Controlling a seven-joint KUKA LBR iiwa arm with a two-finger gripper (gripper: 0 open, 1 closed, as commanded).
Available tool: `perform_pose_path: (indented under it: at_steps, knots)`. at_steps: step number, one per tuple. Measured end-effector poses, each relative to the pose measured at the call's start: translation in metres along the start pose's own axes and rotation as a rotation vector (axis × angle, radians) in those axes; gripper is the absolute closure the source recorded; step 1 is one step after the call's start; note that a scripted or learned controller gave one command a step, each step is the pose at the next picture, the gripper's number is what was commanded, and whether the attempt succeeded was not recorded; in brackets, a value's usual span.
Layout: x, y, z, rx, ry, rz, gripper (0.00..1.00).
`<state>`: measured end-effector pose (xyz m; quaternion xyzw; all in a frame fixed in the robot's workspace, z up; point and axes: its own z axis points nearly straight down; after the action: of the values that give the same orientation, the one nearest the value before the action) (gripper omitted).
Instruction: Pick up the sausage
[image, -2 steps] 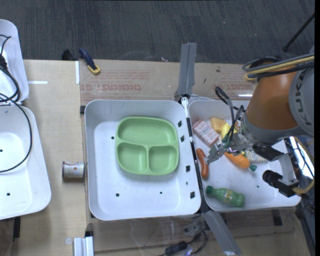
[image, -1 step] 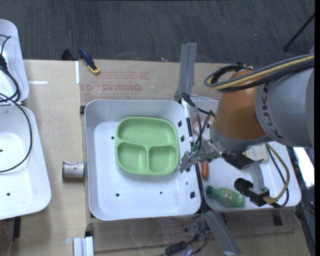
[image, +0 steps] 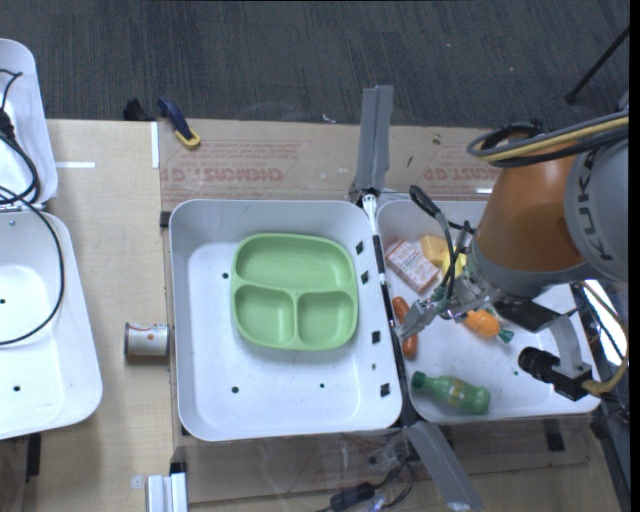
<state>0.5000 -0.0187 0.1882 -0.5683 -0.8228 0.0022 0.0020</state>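
Jaws unclear; sausage (image: 404, 327) half-hidden.

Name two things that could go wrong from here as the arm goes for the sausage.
The sausage lies hard against the right bin's left wall, so a finger may hit the wall instead of closing around it. The gripper also hangs near the pink packet and orange piece, so it might nudge or grab those.

Light is bright and even from overhead, so the 2 white bins (image: 190, 330) look nearly washed out and carry only soft, faint shadows. The green tray (image: 295, 290) is sharp; the arm (image: 540, 220) looks slightly soft at its edges.
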Motion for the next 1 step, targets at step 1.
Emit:
perform_pose_path:
  at_steps: [1]
  knots:
    - [0.0721, 0.0038, 0.0001, 0.002, 0.0, 0.025, 0.0]
